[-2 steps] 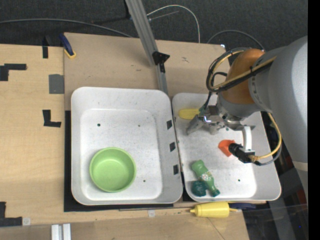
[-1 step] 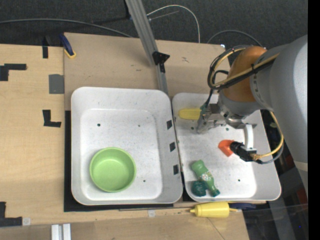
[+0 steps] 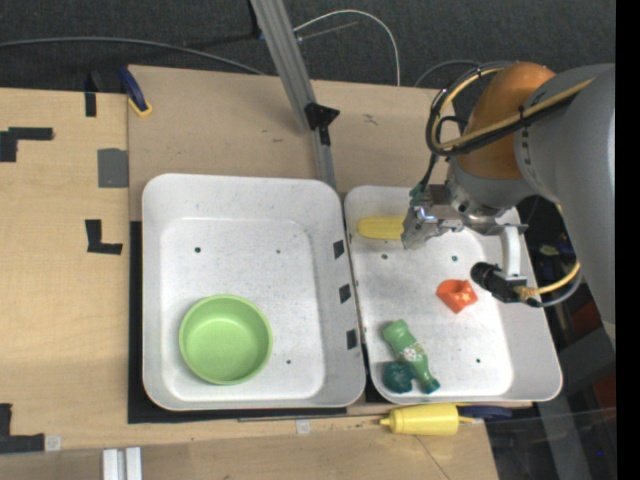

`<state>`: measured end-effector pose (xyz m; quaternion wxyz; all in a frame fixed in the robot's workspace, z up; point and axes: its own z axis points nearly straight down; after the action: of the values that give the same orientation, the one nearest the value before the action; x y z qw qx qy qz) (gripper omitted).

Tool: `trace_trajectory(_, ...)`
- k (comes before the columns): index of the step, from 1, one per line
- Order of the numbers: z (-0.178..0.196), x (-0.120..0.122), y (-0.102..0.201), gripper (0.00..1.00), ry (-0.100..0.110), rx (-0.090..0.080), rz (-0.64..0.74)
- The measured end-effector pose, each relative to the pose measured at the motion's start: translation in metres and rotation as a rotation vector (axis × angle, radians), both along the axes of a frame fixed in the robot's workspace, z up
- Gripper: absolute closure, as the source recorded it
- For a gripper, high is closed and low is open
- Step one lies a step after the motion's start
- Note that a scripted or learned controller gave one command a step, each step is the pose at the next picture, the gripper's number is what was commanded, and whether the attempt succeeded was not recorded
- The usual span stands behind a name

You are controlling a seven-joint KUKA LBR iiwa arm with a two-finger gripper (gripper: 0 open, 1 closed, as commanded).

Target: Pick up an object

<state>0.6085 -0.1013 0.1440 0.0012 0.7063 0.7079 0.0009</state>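
1. Wooden bench [image 3: 60,298] carries two white bins.
2. Left bin [image 3: 240,193] holds a green bowl [image 3: 225,339].
3. Right bin [image 3: 500,368] (arm side) holds a green bottle [image 3: 411,355], an orange block [image 3: 456,295] and a yellow object [image 3: 380,229].
4. Gripper [image 3: 418,230] touches the yellow object; if the fingers are spread or pinching, I cannot tell.

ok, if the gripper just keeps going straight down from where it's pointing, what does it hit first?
Most likely the yellow object in the right bin: the gripper sits at its right end, pointing down. Height above it is unclear from this slanted view, so it may instead meet the bin floor just beside it.
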Motion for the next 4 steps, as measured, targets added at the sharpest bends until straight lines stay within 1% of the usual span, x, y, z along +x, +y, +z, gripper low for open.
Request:
trace_trajectory(1,0.061,-0.002,0.006,1.00,-0.002,0.000,0.000)
trace_trajectory(2,0.106,-0.004,0.001,1.00,-0.001,-0.001,-0.001)
trace_trajectory(4,0.112,0.007,0.110,1.00,0.004,0.002,0.005)
